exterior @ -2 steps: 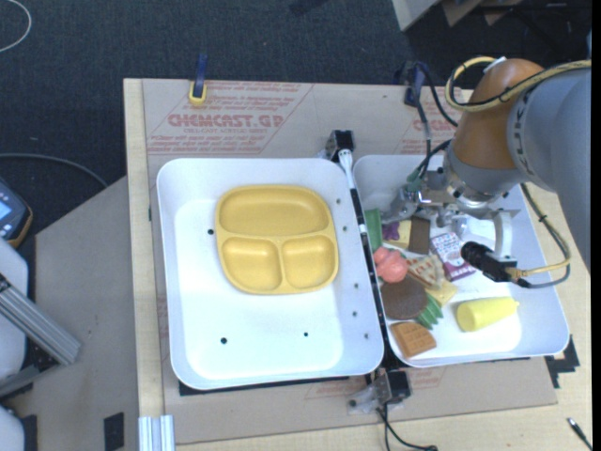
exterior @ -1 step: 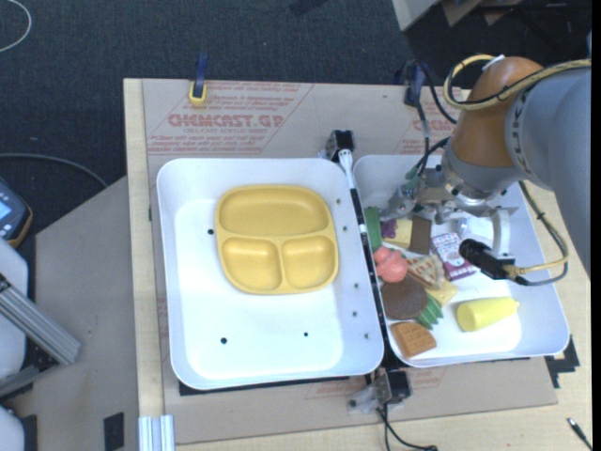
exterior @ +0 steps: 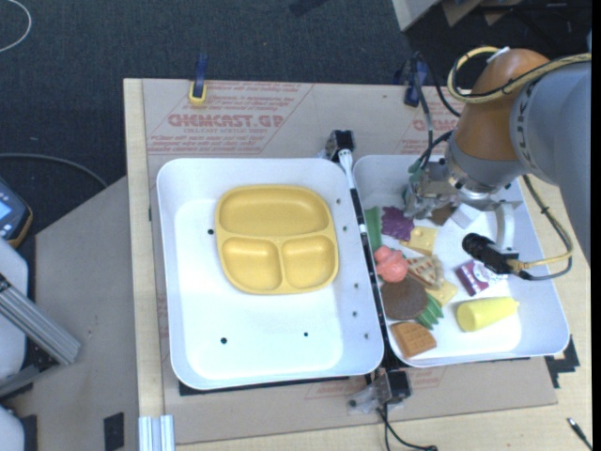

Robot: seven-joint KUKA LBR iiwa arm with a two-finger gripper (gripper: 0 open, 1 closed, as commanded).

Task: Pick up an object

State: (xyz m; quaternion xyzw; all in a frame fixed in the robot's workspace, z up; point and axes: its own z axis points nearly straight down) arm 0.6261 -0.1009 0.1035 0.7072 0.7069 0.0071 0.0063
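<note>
My gripper [exterior: 428,198] hangs over the far part of the right bin [exterior: 549,332], reaching in from the right. Just below it lie a purple toy [exterior: 396,224], a brown piece [exterior: 442,216] and a pale yellow wedge [exterior: 424,241]. Further toward the front are a pink-red toy [exterior: 390,265], a waffle-like piece [exterior: 425,271], a dark brown patty [exterior: 405,300], an orange cracker [exterior: 413,338], a yellow cylinder [exterior: 486,313] and a purple-white packet [exterior: 470,276]. I see nothing lifted clear of the bin.
The left bin [exterior: 188,336] holds a yellow divided plate [exterior: 277,237]. A green piece [exterior: 373,225] lies along the right bin's left wall by the divider. Both bins rest on a cardboard sheet [exterior: 150,120] with clamps at its far edge.
</note>
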